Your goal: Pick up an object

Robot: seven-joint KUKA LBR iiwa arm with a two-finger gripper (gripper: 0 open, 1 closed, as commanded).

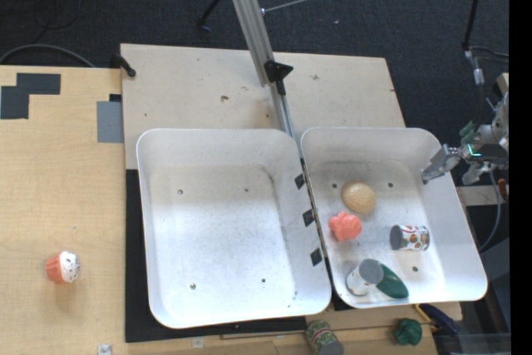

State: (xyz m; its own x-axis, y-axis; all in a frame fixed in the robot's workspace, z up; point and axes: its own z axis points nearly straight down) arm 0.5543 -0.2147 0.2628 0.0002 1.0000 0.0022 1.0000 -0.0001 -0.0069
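Right white plastic bin (465, 216) holds four candidates: round tan foam-like ball (359, 197) mid-bin, lumpy pink soft toy (345, 226) just below-left of ball, small printed can on its side (410, 238) to ball's lower right, white cup with green piece (374, 278) below. Ball likely light, squashy, grippy; pinch across its widest part. Gripper (465, 152) at bin's upper-right rim, holding nothing; open or closed, cannot tell.

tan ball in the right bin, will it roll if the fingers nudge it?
Probably. The tan ball looks round and sits free on the flat floor of the right bin, so a nudge may send it toward the pink lump. Its mottled surface looks rough, perhaps not slippery.
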